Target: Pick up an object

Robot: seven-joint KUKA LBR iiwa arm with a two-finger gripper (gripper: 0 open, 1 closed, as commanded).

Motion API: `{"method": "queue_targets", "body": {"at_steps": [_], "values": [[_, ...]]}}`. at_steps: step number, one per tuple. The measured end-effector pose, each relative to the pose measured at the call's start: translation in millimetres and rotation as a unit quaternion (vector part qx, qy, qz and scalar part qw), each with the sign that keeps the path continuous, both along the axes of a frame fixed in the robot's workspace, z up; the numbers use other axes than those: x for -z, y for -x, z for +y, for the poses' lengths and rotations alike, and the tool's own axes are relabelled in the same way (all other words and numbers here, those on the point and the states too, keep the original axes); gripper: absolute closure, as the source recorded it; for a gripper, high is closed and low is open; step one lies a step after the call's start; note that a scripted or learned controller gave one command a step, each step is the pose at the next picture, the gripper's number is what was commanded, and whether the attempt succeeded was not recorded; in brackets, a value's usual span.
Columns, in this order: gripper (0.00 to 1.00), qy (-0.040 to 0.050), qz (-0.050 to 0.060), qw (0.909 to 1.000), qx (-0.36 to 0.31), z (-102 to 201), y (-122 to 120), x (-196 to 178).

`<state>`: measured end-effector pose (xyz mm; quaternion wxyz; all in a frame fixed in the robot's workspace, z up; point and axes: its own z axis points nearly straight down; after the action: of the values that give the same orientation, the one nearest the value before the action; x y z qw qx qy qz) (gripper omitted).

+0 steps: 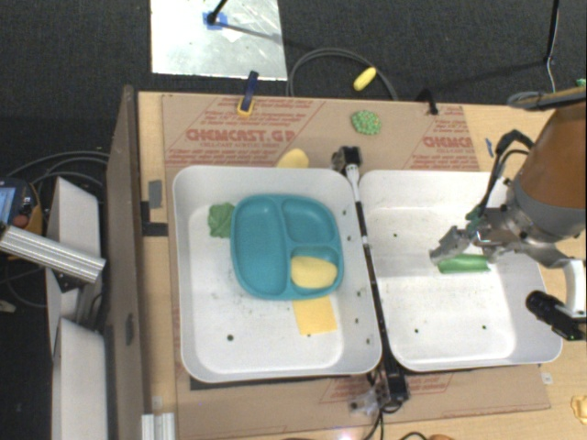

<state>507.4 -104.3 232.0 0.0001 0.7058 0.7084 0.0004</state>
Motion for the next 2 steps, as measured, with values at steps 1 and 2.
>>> {"method": "queue_targets", "body": {"at_steps": [1,2], "values": [[0.0,0.0006,0.003,1.0,0.003,-54,-40,131],[1.0,0.0004,-0.001,1.0,0.001,-52,-42,114]]}}
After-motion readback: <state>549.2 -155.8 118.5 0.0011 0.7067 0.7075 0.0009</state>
